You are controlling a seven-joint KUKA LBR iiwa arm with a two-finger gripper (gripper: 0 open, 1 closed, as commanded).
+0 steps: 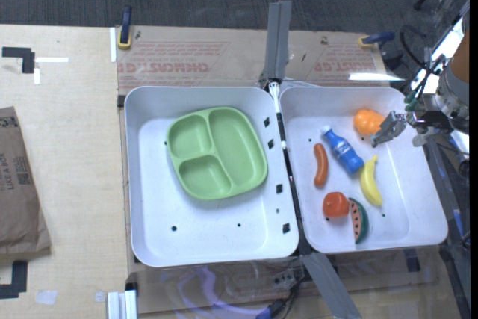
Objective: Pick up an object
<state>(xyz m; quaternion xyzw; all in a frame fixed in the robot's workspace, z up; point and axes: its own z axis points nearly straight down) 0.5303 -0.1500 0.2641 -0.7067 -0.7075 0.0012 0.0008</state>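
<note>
**Gripper poised over the right bin's far edge**

A three-compartment green plastic plate (216,153) lies in the left shallow white bin (142,235). In the right shallow white bin (418,228), from left to right, a red sausage-shaped toy (320,164), a red cup-like toy (335,204), a blue plastic bottle with a white label (343,151), a watermelon-slice toy (359,220), a round orange toy fruit (367,121) and a yellow toy banana (370,180) are seen. The two-finger gripper (388,129) is found just beside the orange fruit, near the far right corner; whether it is clenched cannot be told. A straight descent centred on the fruit would be advisable, as a round, smooth body is judged likely to roll aside.
</note>
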